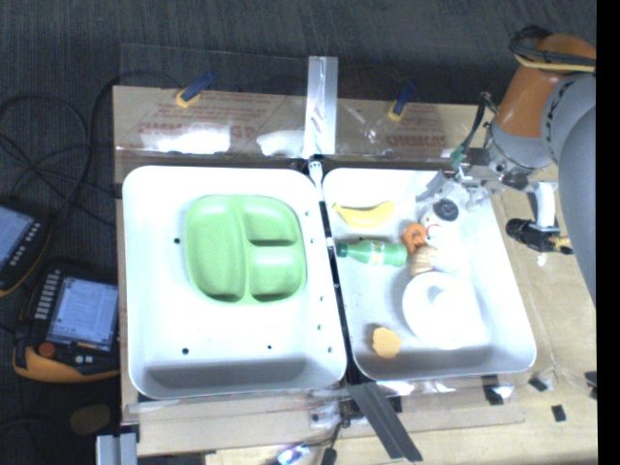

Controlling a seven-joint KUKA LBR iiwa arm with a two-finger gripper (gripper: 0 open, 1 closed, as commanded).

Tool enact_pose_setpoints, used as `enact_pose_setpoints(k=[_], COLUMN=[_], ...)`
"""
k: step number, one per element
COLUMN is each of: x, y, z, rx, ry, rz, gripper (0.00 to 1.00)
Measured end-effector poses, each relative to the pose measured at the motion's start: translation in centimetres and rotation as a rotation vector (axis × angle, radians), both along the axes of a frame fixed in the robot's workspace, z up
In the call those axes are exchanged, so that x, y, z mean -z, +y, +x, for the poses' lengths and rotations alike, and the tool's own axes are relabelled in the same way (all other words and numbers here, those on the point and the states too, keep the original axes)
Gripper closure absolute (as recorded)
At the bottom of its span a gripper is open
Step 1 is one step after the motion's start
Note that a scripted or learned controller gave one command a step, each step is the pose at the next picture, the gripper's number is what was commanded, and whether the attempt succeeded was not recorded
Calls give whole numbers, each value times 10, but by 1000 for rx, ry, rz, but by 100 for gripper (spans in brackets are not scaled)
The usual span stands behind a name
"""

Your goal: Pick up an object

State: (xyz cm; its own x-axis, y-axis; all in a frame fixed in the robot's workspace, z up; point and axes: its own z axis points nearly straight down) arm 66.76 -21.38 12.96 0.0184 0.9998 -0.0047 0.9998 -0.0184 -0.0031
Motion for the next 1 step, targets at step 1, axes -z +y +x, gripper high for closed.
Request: enact_pose_setpoints(k=[1], x=[33], y=[5], z=[-10], rx=[37], ry=[-7], rz=[10], gripper=[0])
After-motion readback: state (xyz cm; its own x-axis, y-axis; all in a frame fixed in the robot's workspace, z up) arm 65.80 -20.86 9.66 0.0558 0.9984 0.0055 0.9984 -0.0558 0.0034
